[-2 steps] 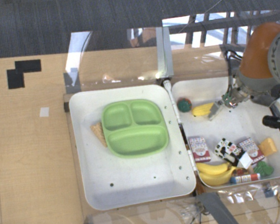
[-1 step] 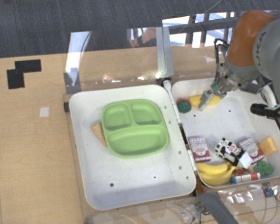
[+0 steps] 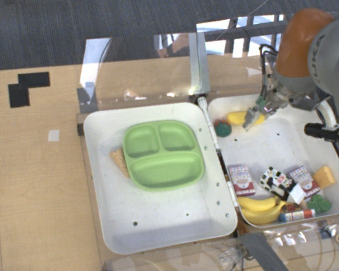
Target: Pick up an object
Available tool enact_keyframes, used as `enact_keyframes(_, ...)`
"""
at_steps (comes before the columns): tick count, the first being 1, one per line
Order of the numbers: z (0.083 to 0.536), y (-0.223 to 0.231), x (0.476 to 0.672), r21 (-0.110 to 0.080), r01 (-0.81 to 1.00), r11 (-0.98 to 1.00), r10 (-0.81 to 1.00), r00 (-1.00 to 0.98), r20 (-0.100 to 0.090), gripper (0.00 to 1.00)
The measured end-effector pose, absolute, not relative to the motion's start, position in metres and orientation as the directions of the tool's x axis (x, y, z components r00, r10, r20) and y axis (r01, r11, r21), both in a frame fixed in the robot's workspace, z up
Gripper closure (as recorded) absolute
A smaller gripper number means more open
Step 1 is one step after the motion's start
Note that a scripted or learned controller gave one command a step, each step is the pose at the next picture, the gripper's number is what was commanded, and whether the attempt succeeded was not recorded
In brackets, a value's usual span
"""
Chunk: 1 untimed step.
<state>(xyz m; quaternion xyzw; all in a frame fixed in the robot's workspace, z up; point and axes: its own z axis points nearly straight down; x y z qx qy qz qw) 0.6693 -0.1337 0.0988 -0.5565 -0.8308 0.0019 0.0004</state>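
In the camera view, the gripper [image 3: 255, 117] is seen low at the back of the right bin [image 3: 293, 137], its fingers slightly spread and nothing pinched between them. A small yellow fruit [image 3: 236, 117] lies just to its left, near touching, long axis roughly across the bin; this is judged the likeliest target. A green ball [image 3: 222, 129] sits just beyond it by the bin wall and may crowd a grasp. A banana [image 3: 261, 208], cartons and other items are clustered well apart at the front. A green plate [image 3: 162, 154] is held in the left bin [image 3: 116, 222].
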Motion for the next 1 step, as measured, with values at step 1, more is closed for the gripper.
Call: enact_keyframes(1,0.1882,-0.0481,0.6709,0.009,0.912,0.409,0.912,-0.409,-0.003,1.00)
